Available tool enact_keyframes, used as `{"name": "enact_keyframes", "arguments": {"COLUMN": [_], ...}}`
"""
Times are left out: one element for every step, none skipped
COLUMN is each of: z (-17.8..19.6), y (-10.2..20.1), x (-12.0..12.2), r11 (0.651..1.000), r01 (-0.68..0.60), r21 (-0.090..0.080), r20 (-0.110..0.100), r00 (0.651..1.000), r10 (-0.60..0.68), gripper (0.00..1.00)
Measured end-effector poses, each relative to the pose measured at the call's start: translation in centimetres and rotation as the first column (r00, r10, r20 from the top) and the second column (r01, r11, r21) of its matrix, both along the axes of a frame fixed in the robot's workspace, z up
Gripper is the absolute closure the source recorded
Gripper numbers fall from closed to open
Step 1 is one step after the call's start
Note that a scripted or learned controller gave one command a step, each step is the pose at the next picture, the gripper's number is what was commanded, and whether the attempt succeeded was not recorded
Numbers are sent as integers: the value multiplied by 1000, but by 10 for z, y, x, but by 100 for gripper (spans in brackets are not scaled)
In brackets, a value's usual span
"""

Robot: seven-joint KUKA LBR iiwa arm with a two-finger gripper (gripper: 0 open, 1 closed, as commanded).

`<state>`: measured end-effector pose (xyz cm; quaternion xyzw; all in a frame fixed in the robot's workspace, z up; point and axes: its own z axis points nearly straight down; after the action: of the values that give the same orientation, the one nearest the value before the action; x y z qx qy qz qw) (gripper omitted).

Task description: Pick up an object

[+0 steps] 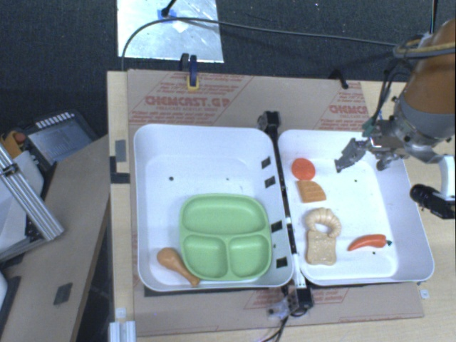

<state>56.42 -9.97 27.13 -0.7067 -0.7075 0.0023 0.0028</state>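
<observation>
Camera view from above: the gripper (354, 155), whose jaw state I cannot tell, hovers over the right bin (413, 262) far from its toy food, so it should descend squarely onto the nearby orange tomato (303, 168), just beyond the bread wedge (311, 191).

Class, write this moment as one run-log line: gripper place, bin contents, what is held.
gripper: over right bin, holding nothing | right bin: tomato, chilli | left bin: green tray, drumstick
</observation>
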Motion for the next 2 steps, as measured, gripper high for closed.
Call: {"name": "enact_keyframes", "arguments": {"z": [4,-41], "y": [0,0], "x": [2,10], "r11": [1000,1000], "r01": [-2,-1], "r21": [-1,-1], "r20": [9,5], "r00": [1000,1000], "r10": [2,1], "gripper": [0,0]}}
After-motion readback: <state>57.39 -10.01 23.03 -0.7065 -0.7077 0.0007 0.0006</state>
